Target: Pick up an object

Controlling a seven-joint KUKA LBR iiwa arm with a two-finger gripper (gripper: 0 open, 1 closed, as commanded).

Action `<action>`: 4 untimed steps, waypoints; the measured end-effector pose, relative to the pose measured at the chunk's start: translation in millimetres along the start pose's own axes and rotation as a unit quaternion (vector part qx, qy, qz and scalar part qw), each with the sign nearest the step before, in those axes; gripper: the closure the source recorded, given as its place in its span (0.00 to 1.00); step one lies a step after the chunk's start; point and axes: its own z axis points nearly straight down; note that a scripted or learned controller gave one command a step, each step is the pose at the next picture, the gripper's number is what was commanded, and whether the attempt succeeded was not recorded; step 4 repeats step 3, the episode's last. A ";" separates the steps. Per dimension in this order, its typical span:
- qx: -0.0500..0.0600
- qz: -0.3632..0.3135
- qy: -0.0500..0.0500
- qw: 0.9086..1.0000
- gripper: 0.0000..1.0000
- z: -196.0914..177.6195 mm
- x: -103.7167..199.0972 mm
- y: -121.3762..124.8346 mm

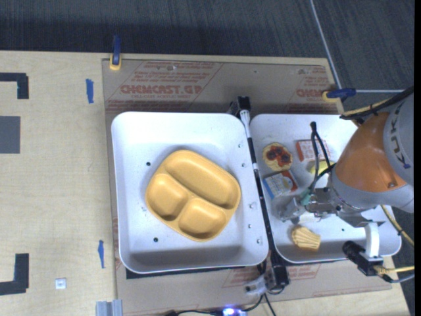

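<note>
The left bin (131, 176) holds one thing: a yellow tray (192, 193) with three hollows, lying at a slant near the middle of the floor. It is well apart from the arm and is not the target of the step in hand.

The right bin (388, 245) holds the small items. Nearest the divider lie a round disc (277, 155) with red marks at the top, a packet (277, 183) below it, and a tan ridged piece (306, 238) near the front wall. A small red-and-white box (305, 151) lies further right, near the back.

The gripper (304, 203) is low over the middle of the right bin, just right of the packet and above the ridged piece. Wrist hardware and cables cover the tips, so the state of the pincer cannot be told, and no item is seen held.

Judged from this pose, the step in hand is the descent and closure on one item. To do it well, the program should:

1. Centre the pincer over a single item, most likely the packet or the ridged piece.
2. Keep clear of the divider and the neighbouring items.
3. Close only once the tips straddle the item.
4. Lift straight up, then confirm the item rises with the tips.
</note>
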 end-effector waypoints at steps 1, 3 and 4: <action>0.002 0.000 0.001 1.000 0.00 10.0 0.0 -1.4; 0.000 0.000 0.000 1.000 0.00 0.0 -0.3 -0.1; 0.000 0.000 0.000 1.000 0.00 0.0 -0.3 -0.1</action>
